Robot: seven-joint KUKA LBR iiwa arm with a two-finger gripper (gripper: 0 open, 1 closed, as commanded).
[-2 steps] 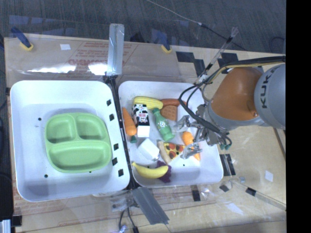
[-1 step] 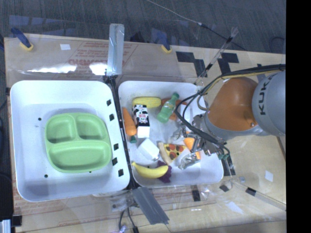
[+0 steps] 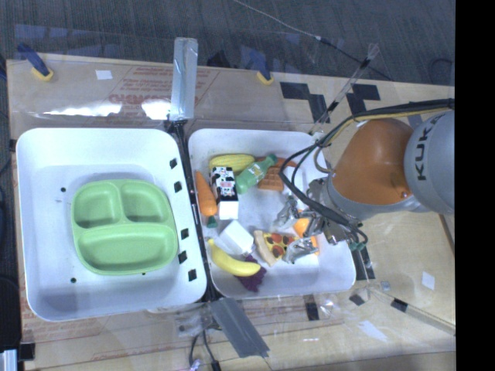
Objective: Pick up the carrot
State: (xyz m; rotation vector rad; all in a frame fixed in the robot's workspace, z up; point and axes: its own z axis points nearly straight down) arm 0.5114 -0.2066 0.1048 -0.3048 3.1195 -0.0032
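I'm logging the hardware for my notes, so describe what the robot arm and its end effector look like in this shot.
The arm is grey with black KUKA lettering on its casing and a rounded orange band above the wrist. Several black cables loop loosely from the wrist. The end effector is a compact metallic assembly with silvery parts; its finer details are too small to make out.

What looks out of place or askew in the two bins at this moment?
Nothing looks spilled or broken. The right bin holds a loose jumble of toy food, and the carrot lies against its left wall. The gripper sits over the pizza slice, well right of the carrot. The green plate sits flat.
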